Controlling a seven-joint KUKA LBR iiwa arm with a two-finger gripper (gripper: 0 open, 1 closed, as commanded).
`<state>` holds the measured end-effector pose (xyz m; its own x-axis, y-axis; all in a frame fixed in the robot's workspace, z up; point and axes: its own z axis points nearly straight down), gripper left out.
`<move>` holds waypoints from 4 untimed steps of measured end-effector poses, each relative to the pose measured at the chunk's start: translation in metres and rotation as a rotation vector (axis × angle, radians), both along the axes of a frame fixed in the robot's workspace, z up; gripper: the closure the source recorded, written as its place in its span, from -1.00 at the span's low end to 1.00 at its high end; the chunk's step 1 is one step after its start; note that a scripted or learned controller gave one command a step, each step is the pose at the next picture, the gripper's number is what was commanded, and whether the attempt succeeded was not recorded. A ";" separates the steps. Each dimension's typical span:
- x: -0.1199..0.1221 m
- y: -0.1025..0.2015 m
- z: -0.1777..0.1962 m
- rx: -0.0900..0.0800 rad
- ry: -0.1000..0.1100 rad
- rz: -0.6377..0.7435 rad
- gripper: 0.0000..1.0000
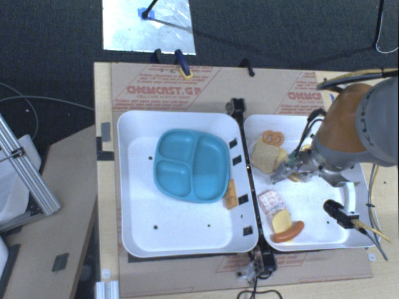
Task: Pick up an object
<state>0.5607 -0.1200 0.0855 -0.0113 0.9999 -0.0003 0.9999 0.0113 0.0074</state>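
Note:
My gripper (282, 172) hangs low over the right bin (312, 238), just right of a pale bread slice (264, 157), and I see nothing held in it. A pretzel (272, 137) lies behind the bread. Toward the bin's front lie a pink-and-white wrapped piece (270, 200), a yellow cheese wedge (282, 219) and a red sausage (288, 231).
The left bin (140, 229) holds a blue divided plate (191, 165) and a small tan cracker (231, 194) by its right wall. The grey arm with its orange band (349, 126) covers the right bin's back right. A divider with black clips (246, 179) runs between the bins.

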 end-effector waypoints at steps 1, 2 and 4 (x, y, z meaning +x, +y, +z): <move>0.079 0.070 0.106 0.000 -0.009 0.002 -1.00; 0.008 0.017 0.031 0.000 0.015 -0.016 -1.00; 0.102 0.030 -0.007 -0.001 0.009 -0.014 -1.00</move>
<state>0.6626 -0.0896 0.0789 0.0025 1.0000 -0.0012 1.0000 -0.0025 -0.0014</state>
